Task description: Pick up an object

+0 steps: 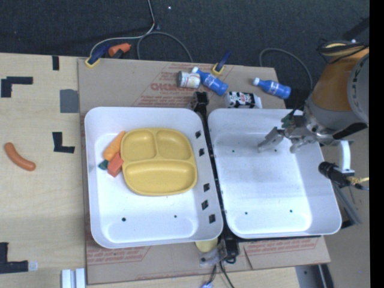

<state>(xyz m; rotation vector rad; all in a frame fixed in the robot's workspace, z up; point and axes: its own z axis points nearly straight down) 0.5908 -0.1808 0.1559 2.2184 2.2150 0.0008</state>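
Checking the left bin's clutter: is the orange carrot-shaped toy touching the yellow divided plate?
Touching: the camera view shows the orange carrot-shaped toy pressed against the yellow divided plate's left rim.

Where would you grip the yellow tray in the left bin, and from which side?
Probably the yellow tray's right rim, from above: it lies flat, too wide to span, and that raised edge is bare. The orange pieces crowd its left side. The gripper is over the right bin.

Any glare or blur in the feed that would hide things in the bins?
Camera view: lighting is even and soft; the left bin and right bin are bright white but not blown out; the yellow tray is sharp with faint shadow; the gripper is slightly soft; the floor above the bench is dark.
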